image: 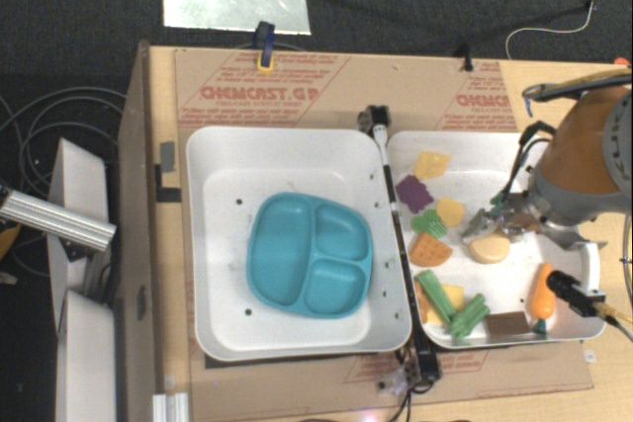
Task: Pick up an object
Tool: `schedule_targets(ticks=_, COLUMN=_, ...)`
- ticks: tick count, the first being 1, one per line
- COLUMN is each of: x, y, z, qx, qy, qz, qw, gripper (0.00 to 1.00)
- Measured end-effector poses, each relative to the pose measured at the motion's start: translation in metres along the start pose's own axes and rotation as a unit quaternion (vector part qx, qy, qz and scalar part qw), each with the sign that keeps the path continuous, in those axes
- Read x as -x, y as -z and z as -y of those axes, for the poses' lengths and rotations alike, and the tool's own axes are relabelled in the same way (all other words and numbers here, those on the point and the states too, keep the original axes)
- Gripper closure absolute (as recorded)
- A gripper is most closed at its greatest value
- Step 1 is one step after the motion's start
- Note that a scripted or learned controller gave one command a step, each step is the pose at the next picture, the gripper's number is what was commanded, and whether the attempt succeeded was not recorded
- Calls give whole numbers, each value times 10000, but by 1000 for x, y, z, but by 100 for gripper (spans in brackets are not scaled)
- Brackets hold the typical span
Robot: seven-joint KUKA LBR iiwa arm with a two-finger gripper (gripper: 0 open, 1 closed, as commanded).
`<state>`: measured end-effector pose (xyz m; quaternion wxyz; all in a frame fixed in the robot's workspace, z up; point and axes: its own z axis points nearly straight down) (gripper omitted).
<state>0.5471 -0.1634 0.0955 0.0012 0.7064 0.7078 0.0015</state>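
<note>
The gripper [487,224] is hanging low inside the right bin [465,151], its metal fingertips sitting just beside a tan, rounded bun-like piece [489,249]; whether they are touching it cannot be told, and nothing is showing between the fingers. How far the fingers are parted cannot be told either, since the wrist is covering them from above.

The arm [588,158] is reaching in from the right edge, its orange band and grey wrist leaning over the right bin's far right side.

The right bin is holding a scatter of toy food: one yellow piece [431,163] near the back, one purple piece [414,194], one smaller yellow piece [450,211], one orange slice with a green top [429,248], two green sticks [450,307] crossing near the front, one brown bar [506,323], and one orange carrot-like piece [541,295].

The left bin [223,163] is holding one teal divided plate [310,255] with three compartments.
</note>
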Motion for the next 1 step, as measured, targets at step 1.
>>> schedule_targets(ticks=1, x=-87, y=64, z=-15, qx=23, qy=59, qz=-14, qw=10000, gripper=100)
